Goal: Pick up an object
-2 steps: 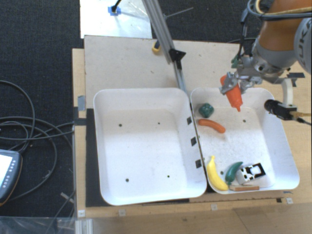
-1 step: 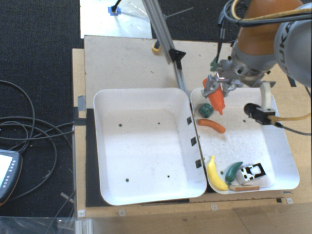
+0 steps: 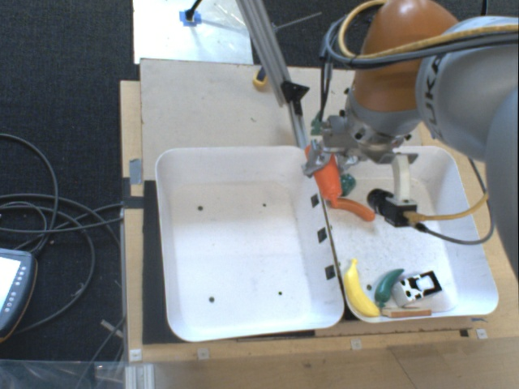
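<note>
Gripper (image 3: 326,162): finger spread and hold cannot be told. Orange object (image 3: 334,186): just beneath gripper, over right bin (image 3: 470,217), near the divider. Banana (image 3: 358,288), green item (image 3: 387,282), black-and-white item (image 3: 420,286): right bin's near corner.

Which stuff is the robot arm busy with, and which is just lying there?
Busy with:
gripper
orange object beneath it, in the right bin

Just lying about:
banana
green object
black-and-white object
left bin
cables beside the bench
</note>
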`<state>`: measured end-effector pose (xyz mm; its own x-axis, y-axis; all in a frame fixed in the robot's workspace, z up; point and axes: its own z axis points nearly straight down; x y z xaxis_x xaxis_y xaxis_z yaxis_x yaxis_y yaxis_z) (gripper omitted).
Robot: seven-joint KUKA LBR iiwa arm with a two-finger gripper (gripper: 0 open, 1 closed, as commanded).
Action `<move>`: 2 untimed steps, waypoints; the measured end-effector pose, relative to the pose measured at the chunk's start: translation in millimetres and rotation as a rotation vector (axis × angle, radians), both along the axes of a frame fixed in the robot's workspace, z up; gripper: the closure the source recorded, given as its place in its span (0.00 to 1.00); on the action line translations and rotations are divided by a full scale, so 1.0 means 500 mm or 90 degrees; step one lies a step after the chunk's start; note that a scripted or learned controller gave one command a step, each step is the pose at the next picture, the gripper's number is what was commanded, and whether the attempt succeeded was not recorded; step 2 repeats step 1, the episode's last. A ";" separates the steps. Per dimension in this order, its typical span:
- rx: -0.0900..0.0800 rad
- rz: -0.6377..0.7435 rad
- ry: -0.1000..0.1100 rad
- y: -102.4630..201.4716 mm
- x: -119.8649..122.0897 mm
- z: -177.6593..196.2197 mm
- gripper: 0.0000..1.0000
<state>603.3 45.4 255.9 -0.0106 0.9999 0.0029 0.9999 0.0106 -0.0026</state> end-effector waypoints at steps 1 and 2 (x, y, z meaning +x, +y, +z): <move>0.000 0.000 0.000 0.102 -0.031 -0.007 1.00; 0.000 0.000 0.000 0.102 -0.031 -0.007 1.00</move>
